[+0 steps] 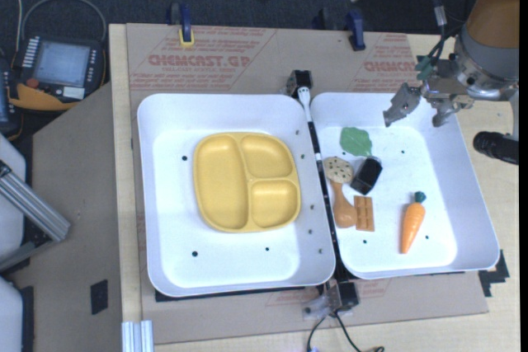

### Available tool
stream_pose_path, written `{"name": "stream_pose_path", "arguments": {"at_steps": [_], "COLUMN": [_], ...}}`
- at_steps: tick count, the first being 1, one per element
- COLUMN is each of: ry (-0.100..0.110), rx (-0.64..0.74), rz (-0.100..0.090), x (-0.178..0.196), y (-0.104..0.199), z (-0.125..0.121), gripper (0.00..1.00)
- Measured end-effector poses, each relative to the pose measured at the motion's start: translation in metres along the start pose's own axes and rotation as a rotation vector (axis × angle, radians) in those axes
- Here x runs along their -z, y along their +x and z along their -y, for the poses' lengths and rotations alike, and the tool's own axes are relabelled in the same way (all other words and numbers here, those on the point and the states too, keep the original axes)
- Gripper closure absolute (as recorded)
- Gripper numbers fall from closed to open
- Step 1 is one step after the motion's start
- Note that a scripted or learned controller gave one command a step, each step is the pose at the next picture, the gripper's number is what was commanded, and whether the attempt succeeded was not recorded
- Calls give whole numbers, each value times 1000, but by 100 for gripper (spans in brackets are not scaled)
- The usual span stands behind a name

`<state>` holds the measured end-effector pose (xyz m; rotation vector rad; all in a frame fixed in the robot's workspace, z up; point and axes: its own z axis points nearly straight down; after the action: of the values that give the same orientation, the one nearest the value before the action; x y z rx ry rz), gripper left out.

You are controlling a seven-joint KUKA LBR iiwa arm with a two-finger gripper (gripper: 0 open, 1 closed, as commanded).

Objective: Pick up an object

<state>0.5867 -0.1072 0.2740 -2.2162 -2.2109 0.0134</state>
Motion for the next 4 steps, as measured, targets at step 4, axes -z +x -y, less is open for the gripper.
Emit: {"name": "stream_pose_path", "arguments": {"at_steps": [4], "ry": [-7], "rx": [2], "rz": [0], "x": [-152], "y": [15], "z": [-1], "gripper": [0]}}
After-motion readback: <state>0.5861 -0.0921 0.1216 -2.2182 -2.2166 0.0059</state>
